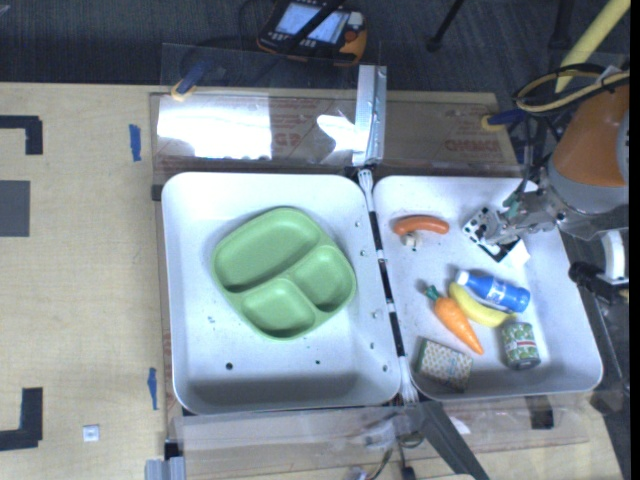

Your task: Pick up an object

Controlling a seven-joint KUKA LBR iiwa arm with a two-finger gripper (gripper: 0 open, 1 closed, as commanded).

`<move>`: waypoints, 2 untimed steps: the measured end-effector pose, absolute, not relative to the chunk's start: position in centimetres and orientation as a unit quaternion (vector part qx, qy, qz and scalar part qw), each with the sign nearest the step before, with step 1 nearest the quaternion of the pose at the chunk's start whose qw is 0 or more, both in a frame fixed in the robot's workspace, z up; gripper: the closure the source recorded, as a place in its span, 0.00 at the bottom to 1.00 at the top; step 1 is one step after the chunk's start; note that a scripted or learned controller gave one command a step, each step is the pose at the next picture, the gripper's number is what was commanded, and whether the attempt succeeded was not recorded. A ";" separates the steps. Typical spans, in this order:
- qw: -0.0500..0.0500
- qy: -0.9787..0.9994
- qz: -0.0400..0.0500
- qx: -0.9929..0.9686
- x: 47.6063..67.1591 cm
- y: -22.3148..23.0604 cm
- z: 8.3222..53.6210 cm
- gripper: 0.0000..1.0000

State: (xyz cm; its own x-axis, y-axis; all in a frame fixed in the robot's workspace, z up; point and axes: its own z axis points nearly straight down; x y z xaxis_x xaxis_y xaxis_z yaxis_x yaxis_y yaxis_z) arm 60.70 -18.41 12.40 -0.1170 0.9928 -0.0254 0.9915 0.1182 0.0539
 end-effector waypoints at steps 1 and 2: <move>0.026 0.747 0.011 0.664 60.6 -18.4 12.2 0.00; 0.003 0.757 0.005 0.653 64.5 -20.5 9.2 0.00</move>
State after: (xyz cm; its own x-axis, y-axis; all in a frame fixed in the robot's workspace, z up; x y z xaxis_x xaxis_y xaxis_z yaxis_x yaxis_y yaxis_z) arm 64.50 -20.45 9.15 -0.1468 0.9892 0.0026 0.9891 0.1467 0.0120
